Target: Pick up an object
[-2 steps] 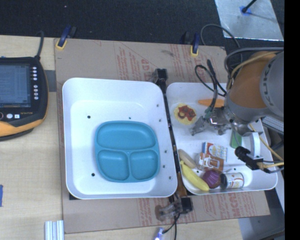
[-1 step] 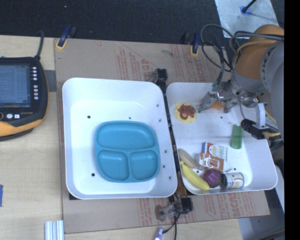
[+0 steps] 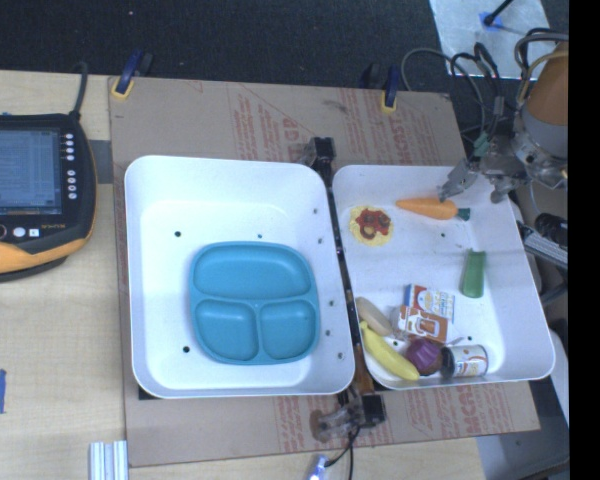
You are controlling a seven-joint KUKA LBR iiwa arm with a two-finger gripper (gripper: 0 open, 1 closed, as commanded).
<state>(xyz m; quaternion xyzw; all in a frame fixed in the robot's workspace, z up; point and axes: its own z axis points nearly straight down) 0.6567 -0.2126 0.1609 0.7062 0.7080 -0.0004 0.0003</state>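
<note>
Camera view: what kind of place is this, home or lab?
Most likely a robot lab test bench. Two white bins sit on clamped cardboard, a teach pendant lies at the left, and the toy food, such as a carrot and banana, looks like grasping props.

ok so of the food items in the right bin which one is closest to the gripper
The orange carrot, lying along the bin's far side just below the gripper. The green piece, the small pizza and the banana pile lie farther off.
</note>
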